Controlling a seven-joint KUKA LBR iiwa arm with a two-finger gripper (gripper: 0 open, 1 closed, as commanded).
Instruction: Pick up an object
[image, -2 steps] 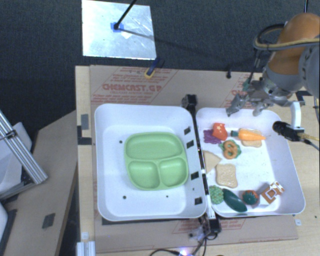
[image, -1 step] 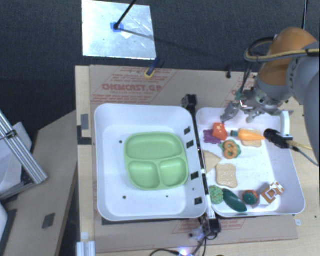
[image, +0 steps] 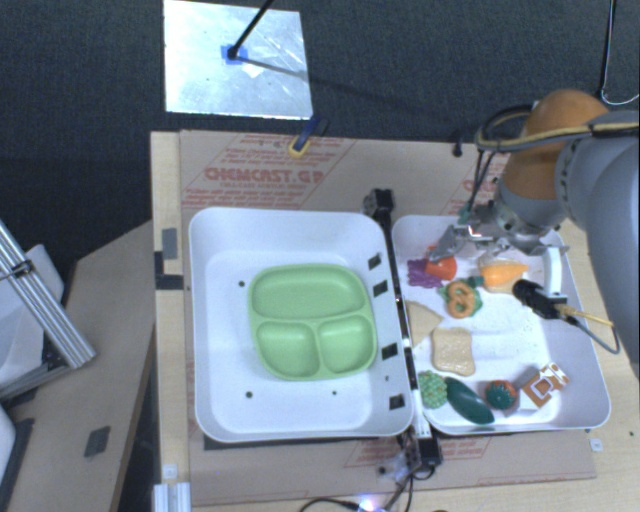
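The gripper (image: 452, 240) is hovering over the right bin (image: 585, 395) above a red toy tomato (image: 441, 267), finger state unclear

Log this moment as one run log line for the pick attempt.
arm: over right bin far end | gripper: above red toy | grasp: none seen | left bin: green tray

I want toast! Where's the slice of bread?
The slice of bread lies in the right bin, near its left side, just above the broccoli and below the pretzel.
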